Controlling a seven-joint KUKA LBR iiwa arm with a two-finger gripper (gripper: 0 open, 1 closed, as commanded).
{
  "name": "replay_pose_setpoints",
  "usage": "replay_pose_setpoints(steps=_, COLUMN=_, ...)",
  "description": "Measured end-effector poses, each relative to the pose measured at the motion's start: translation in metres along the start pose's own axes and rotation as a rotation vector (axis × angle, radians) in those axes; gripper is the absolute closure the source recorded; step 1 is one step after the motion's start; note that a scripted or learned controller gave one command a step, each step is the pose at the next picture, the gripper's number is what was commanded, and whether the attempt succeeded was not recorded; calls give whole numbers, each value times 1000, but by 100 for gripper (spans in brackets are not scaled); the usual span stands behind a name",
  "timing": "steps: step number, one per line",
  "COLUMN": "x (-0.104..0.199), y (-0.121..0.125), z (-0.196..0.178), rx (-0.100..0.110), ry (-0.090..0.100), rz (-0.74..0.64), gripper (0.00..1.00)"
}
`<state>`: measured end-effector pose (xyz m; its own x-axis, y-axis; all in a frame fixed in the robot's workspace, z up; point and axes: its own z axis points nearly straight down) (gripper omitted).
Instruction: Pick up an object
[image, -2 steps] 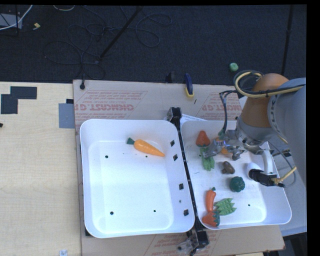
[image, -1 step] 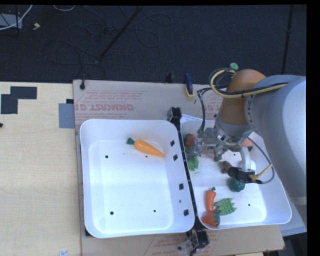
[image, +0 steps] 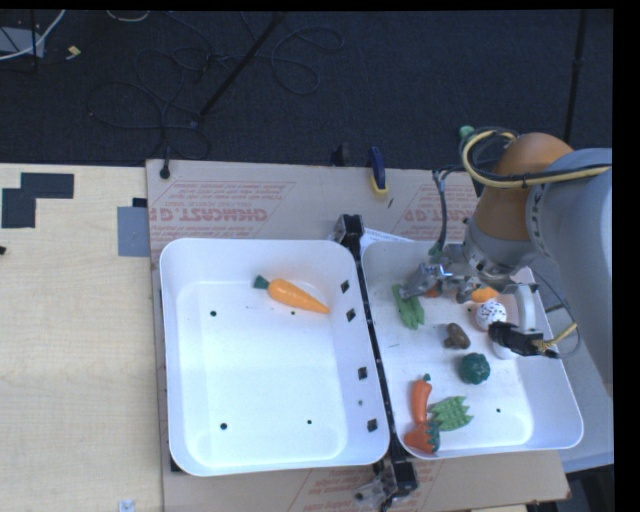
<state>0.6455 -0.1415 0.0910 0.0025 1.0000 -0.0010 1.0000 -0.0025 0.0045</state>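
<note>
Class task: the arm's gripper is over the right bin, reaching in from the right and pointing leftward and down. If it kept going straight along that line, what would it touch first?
Most likely the green leafy vegetable, which lies just left of and below the gripper in the right bin. Height is hard to judge from one slanted view.

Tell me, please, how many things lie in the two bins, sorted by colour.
Orange: 3, a carrot in the left bin, a small piece by the gripper, a pepper in the right bin
Green: 3, a pod, a round lump, a leaf
Brown: 1, a lump
White: 1, a ball
Total: 8
</note>
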Motion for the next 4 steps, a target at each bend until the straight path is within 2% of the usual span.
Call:
replay_pose_setpoints(steps=1, x=2, y=0, z=-11, rx=6, ry=3, rz=-4, gripper=100)
replay_pose_setpoints(steps=2, x=-50, y=-14, z=-2, rx=-4, ry=1, rz=-1, gripper=100)
replay_pose_setpoints(steps=4, x=14, y=-14, z=-3, rx=-6, ry=-4, rz=-4, gripper=100)
